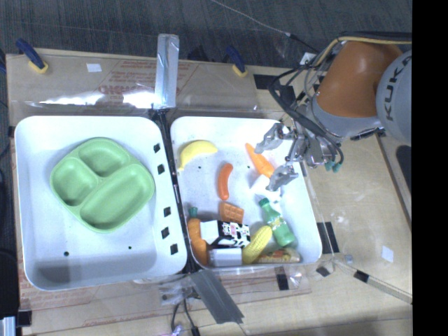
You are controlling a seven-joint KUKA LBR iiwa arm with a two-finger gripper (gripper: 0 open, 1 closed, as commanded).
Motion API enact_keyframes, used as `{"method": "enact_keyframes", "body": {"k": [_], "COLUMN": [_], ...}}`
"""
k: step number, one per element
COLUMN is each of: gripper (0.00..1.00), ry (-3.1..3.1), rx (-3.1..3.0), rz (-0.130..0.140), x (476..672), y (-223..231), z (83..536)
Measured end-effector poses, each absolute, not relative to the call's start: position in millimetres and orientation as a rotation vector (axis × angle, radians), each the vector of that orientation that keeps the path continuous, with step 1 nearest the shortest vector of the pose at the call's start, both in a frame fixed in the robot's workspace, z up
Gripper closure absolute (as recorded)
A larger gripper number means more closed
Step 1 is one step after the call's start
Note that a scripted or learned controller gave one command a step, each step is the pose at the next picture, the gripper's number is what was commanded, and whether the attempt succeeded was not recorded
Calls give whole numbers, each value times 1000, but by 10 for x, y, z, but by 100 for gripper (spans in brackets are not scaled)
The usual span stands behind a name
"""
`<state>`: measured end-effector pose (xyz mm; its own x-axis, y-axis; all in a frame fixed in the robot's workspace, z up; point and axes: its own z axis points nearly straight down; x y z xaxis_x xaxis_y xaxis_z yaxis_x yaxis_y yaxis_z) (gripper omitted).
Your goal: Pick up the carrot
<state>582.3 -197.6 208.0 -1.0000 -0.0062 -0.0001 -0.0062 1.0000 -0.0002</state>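
**Carrot not yet lifted**

Well, the right-hand shallow white bin (210, 128) holds the toys; the two-finger metal gripper (274, 158) hangs spread there, and the small orange plastic carrot (260, 160) lies just beside it, ungrasped.

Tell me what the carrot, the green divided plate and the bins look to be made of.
Carrot: probably moulded plastic toy food, going by its even orange colour and smooth surface. Green divided plate: likely matte plastic, one uniform pale green with soft rounded ridges. Left bin and right bin: seemingly thin white plastic with rounded corners and a dull finish.
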Motion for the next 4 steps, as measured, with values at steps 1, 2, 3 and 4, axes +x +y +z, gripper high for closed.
{"method": "enact_keyframes", "body": {"k": [1,2,3,4], "gripper": [0,100,100,0], "ry": [3133,3128,3082,3085], "rx": [217,204,598,597], "rz": [-1,-2,0,0], "x": [6124,6151,5678,5674], "y": [-2011,-1990,-2094,-2087], "z": [913,1039,1612,1601]}}
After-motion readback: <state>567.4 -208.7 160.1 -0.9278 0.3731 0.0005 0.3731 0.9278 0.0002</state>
